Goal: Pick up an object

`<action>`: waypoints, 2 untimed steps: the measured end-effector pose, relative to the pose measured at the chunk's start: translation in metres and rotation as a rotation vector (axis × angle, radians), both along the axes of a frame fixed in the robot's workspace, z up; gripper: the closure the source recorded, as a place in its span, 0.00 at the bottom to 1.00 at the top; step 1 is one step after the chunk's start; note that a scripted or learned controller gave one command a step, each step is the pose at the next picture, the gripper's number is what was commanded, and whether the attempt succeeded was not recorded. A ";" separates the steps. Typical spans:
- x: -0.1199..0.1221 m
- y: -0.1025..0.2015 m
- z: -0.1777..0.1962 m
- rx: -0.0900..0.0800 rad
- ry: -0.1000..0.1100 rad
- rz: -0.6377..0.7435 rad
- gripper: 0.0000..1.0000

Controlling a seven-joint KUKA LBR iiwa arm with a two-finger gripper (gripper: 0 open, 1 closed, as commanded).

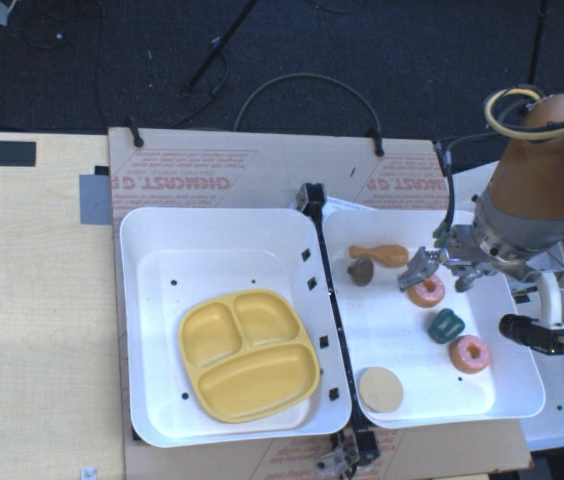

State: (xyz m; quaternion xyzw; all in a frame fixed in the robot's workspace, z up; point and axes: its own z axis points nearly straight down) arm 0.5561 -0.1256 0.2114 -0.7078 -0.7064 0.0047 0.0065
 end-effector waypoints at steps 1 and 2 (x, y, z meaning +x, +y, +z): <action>0.003 0.000 0.007 -0.001 -0.012 0.002 0.00; -0.005 -0.004 -0.052 -0.001 -0.008 0.002 0.00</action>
